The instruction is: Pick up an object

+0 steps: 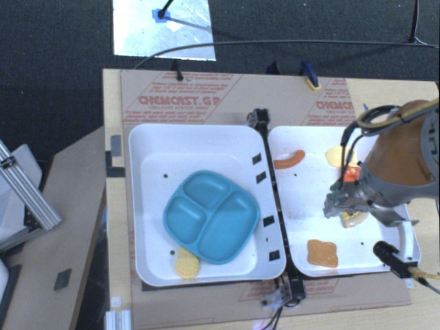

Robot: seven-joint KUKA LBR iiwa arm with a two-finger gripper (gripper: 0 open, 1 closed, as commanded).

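Near edge, lower centre of frame: cable bundle [285, 298] at the seam between the two bins.

Left bin [148, 184]: yellow waffle-like piece [186, 262] at the bottom edge, partly tucked under the blue divided plate [212, 215], which lies tilted in the middle of the bin.

Right bin [302, 184]: orange flat toy food piece [322, 253] near the bottom, lying free. Above and right of it, the pincer [342, 206] is down in the bin at centre right of frame, with the grey arm [405, 160] coming in from the right. Can't tell if the pincer is spread or closed; the wrist hides it. A pale tan object [353, 218] sits right below the pincer, touching or partly under it; whether it's grasped isn't visible. Small orange-red piece [350, 173] is just above the pincer, against the arm. Hot dog [289, 159] lies near the upper left of this bin, well apart from the pincer. Pale yellow piece [334, 157] is right of it, partly behind the arm's cables.

Far: brown printed board [206, 95] under the bins on the desk, blue clip [311, 74] at its top edge, silvery sheet [161, 19] in the upper left of frame.
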